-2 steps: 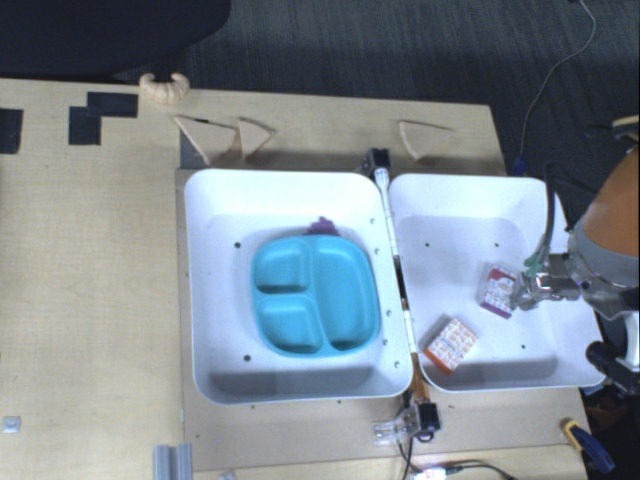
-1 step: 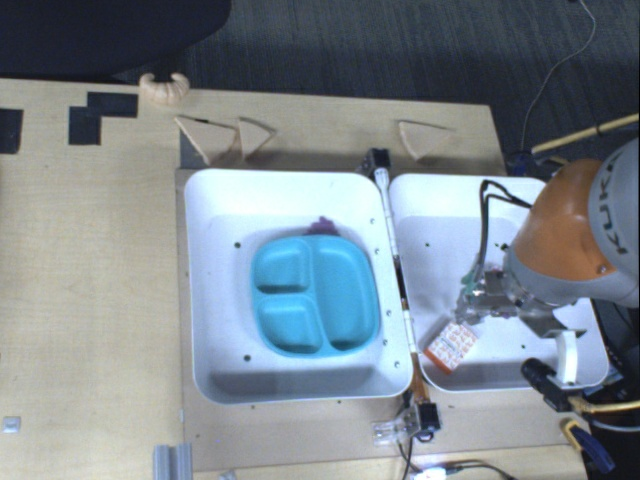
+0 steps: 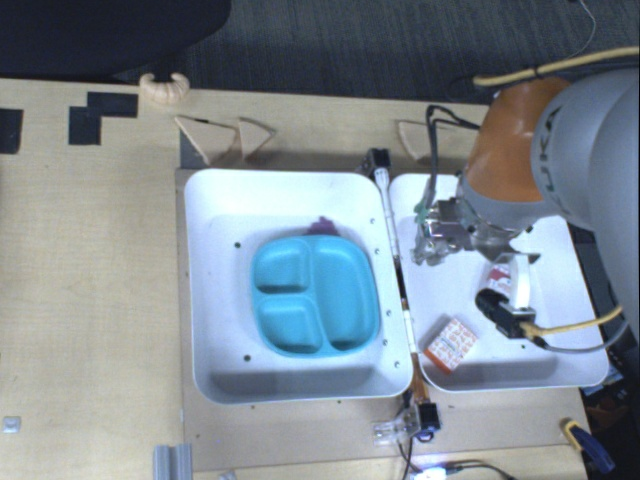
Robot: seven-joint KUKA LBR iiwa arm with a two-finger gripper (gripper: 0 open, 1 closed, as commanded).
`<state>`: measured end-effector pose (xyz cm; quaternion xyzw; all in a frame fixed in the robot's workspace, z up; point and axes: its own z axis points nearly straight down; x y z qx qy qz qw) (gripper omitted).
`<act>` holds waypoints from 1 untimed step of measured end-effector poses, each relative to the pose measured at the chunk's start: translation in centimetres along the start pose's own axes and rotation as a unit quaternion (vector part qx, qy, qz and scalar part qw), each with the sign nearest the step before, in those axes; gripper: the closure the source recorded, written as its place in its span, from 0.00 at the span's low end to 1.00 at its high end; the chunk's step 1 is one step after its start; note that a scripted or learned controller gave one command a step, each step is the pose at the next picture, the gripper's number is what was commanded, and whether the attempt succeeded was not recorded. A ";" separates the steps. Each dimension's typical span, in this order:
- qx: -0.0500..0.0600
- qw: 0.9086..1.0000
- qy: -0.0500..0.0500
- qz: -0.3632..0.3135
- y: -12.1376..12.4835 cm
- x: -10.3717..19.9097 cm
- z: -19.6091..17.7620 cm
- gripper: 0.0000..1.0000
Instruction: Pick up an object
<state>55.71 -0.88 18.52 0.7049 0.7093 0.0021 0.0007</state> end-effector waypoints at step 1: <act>0.000 1.000 -0.002 0.002 -3.8 -8.1 -4.2 1.00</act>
